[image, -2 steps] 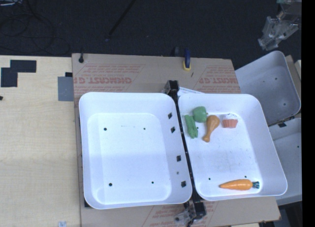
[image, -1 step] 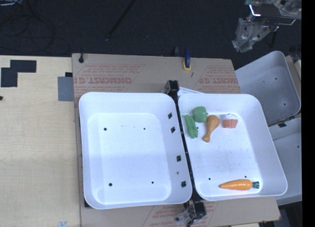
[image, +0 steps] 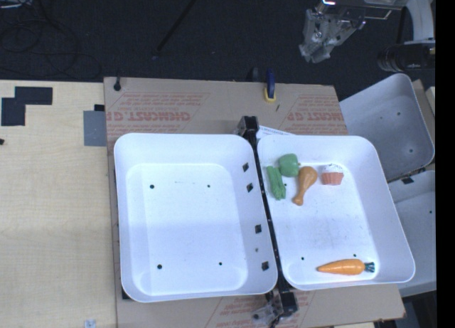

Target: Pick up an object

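My gripper [image: 318, 50] hangs high at the top right, above the dark floor beyond the bench and far from both bins; nothing shows between its fingers. In the right bin [image: 384, 198] lie a green vegetable piece [image: 288, 164], a green pod [image: 276, 182], a tan chicken drumstick [image: 304, 183] and a small pink-and-white cupcake [image: 332, 174], grouped near the bin's far left. An orange carrot [image: 344, 267] lies alone near the right bin's front edge.
The left bin [image: 135, 213] sits beside the right one, joined by a black clip strip [image: 257, 205]. Both rest on a cardboard sheet [image: 185, 109]. A grey panel [image: 391, 120] stands to the right of the bins.
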Tool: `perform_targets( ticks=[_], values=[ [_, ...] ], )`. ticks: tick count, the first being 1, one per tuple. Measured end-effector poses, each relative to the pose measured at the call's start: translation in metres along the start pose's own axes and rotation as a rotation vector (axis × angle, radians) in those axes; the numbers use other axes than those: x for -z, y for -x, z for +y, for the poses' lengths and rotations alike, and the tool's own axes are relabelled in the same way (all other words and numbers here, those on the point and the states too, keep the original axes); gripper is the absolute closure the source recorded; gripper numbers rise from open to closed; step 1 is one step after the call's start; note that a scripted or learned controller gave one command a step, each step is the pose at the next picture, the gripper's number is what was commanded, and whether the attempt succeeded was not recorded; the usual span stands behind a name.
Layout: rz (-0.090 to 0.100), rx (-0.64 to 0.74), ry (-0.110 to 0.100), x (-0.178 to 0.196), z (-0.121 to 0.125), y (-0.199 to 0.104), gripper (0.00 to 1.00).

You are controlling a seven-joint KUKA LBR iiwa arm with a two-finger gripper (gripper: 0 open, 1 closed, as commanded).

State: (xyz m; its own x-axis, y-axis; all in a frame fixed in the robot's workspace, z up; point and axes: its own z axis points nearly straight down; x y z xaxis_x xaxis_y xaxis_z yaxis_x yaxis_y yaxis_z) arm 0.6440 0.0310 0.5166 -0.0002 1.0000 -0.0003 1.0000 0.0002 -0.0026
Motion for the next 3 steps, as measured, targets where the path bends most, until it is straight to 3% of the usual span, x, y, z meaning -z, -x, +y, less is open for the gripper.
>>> perform_targets(
  ticks=[2,3],
  values=[
    [0.0,0.001,0.0,0.021,0.0,-0.136,1.0],
    [-0.002,-0.001,-0.004,0.02,-0.068,-0.211,1.0]
  ],
)
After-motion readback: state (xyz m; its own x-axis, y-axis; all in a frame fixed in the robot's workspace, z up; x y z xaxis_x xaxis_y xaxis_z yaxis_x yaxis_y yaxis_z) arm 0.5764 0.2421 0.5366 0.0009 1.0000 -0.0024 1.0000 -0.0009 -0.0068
